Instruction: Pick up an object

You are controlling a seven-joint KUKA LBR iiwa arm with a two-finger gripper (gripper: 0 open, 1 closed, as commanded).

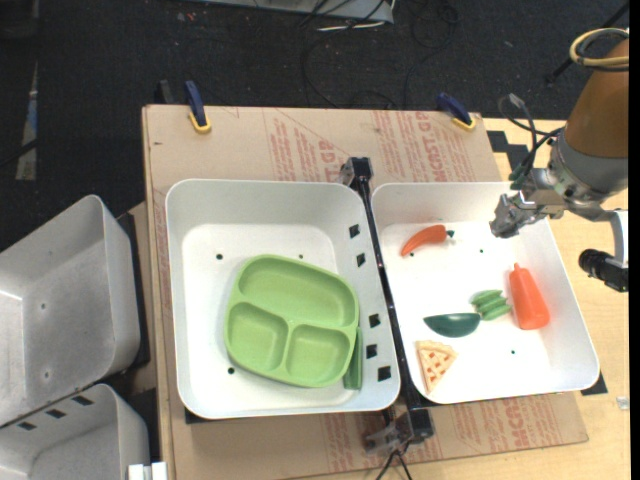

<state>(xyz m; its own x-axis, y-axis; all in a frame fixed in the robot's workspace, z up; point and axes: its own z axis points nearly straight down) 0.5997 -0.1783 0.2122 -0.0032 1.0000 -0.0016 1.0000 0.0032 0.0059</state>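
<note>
Claw (503,218) above right bin (575,368), arm (600,118) slanting

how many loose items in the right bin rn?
4: red pepper upper left, orange bottle right, dark green spoon centre, pizza slice lower left. None looks hidden.

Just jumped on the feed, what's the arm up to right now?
The gripper is over the upper right part of the right bin, above the bin floor, with nothing visibly held. The nearest item is the red chili pepper, to its left in the view. Lower in the same bin lie an orange bottle, a dark green spoon with a green handle, and a pizza slice. The left bin holds a green divided tray. No pick has happened yet.
</note>
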